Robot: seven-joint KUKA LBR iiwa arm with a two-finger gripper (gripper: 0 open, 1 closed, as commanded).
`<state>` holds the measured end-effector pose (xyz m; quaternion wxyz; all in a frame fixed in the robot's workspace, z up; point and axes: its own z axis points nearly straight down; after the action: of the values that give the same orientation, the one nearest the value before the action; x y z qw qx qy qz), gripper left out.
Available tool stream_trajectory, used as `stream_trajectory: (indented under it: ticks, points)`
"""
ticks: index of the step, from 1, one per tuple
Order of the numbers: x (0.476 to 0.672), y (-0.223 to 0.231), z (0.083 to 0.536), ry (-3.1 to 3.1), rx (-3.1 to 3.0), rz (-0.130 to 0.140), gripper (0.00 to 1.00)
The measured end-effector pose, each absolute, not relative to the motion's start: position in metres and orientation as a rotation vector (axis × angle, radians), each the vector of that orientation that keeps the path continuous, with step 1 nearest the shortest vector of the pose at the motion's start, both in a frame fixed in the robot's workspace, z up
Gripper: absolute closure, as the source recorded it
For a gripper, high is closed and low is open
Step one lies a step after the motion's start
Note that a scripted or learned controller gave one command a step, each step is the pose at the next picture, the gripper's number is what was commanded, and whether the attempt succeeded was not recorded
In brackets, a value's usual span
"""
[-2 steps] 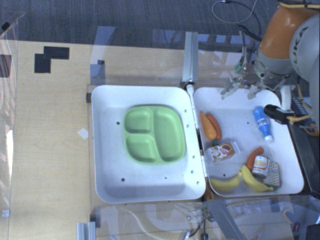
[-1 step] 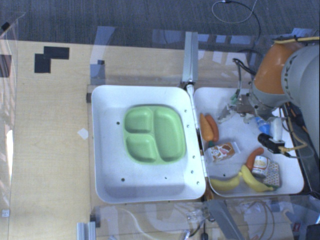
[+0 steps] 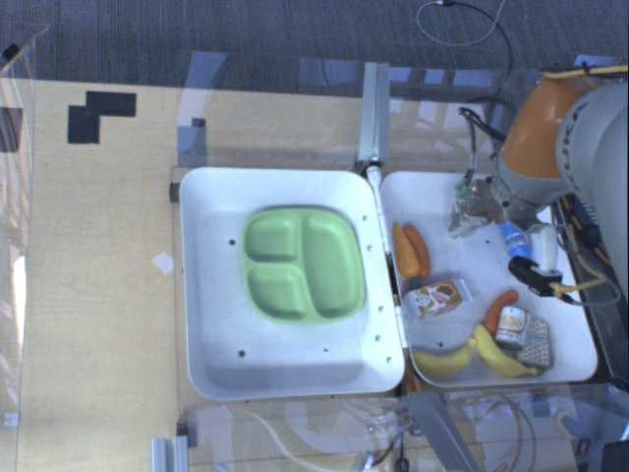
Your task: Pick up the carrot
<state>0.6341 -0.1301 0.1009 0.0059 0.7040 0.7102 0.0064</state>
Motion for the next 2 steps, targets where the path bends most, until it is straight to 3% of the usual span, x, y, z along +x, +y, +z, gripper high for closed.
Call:
stream_trajectory:
  ticks: [1,2]
  points:
    - [0.6707,-0.1898,0.1927,2.157,2.274,0.007,1.00]
    - [0.6673,-0.1866,0.2010,2.588,1.768,0.005,1.00]
